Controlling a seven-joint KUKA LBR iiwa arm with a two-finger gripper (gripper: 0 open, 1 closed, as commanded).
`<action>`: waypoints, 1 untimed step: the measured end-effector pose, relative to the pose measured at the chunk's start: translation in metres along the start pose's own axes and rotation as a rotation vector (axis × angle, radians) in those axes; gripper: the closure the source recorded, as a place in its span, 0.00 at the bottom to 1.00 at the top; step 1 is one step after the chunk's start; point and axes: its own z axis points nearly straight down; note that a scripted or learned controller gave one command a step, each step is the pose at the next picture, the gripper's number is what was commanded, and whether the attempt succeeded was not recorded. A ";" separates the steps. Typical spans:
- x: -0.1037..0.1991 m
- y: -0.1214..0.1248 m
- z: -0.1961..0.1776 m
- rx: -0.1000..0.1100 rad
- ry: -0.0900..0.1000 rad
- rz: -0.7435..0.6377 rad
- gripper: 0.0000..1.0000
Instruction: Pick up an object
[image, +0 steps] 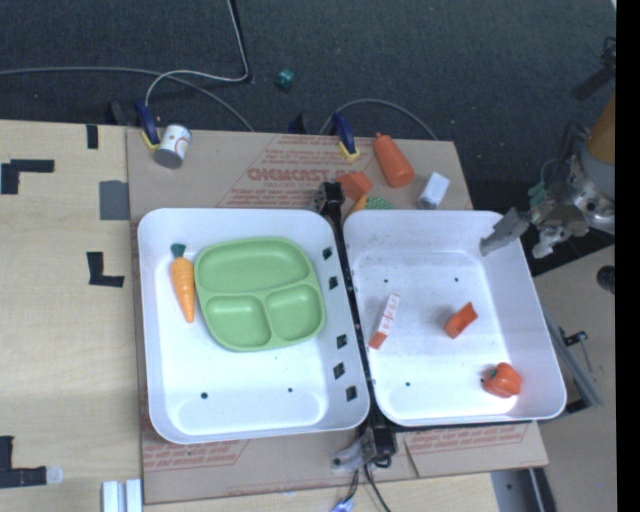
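From my remote seat I see a pale wood worktop with black tape marks on its left part, and a dark carpeted floor beyond it. A brown cardboard sheet with red print lies under two white bins set side by side. Cables trail across the floor, and two blue clips pinch the cardboard's far edge.

The left bin holds a green divided plate and, just beside its left rim, a toy carrot. The right bin holds three small things, well apart from one another — a white and red stick-shaped pack near the left wall, a small orange-red block near the middle, and a red-orange round piece in the near right corner.

Behind the bins on the cardboard sit an orange bottle-shaped toy, a small orange piece, a little white cube and, far left, a small white can.

The end effector hangs over the far right corner of the right bin, reaching in from the right — nothing is between its fingers that I can see, and I cannot tell how far apart they stand
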 end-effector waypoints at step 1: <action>-0.005 -0.008 0.152 0.004 0.003 0.000 0.00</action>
